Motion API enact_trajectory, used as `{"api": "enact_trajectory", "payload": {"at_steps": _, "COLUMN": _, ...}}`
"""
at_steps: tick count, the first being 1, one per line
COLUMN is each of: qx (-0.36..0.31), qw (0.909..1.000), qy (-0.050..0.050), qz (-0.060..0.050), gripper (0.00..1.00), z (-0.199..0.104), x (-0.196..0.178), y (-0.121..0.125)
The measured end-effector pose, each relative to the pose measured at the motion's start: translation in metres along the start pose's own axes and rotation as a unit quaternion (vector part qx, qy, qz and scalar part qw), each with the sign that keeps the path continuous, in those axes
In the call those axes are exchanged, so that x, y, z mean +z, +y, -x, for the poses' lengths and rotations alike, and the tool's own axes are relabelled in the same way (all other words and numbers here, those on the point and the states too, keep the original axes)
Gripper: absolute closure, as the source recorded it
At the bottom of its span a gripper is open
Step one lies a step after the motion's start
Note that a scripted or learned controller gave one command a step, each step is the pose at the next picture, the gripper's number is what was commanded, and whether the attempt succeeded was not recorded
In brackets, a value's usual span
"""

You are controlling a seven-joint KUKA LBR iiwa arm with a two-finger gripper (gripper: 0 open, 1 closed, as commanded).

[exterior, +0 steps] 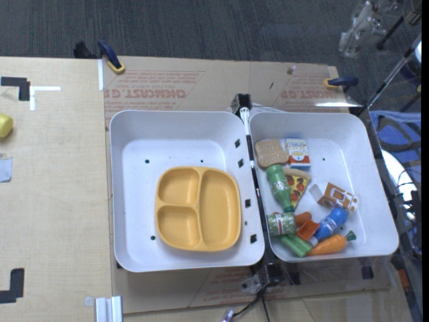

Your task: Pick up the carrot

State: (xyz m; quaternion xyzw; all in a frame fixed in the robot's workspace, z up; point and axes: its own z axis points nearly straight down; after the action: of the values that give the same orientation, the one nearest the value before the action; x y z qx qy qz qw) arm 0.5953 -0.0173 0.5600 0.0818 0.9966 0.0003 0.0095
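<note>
The carrot (330,245) is orange with a green tip. It lies flat near the front wall of the right bin (371,154), beside a blue bottle (332,223) and a green cucumber-like piece (295,245). My gripper (362,20) hangs high at the top right, past the bench's back edge and far from the carrot. Nothing is visible in it.
The right bin also holds a bread slice (271,152), a small carton (297,150), a green bottle (280,188), a pizza slice (299,184), a brown box (337,197) and a green can (281,223). A yellow divided plate (199,208) sits in the left bin (134,146).
</note>
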Motion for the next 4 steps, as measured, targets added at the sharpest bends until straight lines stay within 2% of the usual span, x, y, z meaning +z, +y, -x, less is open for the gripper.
{"api": "enact_trajectory", "payload": {"at_steps": 1, "qx": 0.0, "qw": 1.0, "qy": 0.0, "qz": 0.0, "gripper": 0.0, "z": 0.0, "x": 0.0, "y": 0.0}}
{"api": "enact_trajectory", "payload": {"at_steps": 2, "qx": 0.0, "qw": 1.0, "qy": -0.003, "qz": 0.0, "gripper": 1.0, "z": 0.002, "x": -0.009, "y": 0.0}}
{"api": "enact_trajectory", "payload": {"at_steps": 3, "qx": 0.001, "qw": 1.0, "qy": -0.003, "qz": 0.0, "gripper": 0.0, "z": 0.002, "x": -0.009, "y": 0.0}}
{"api": "enact_trajectory", "payload": {"at_steps": 4, "qx": 0.001, "qw": 1.0, "qy": -0.007, "qz": 0.001, "gripper": 1.0, "z": 0.005, "x": -0.018, "y": 0.0}}
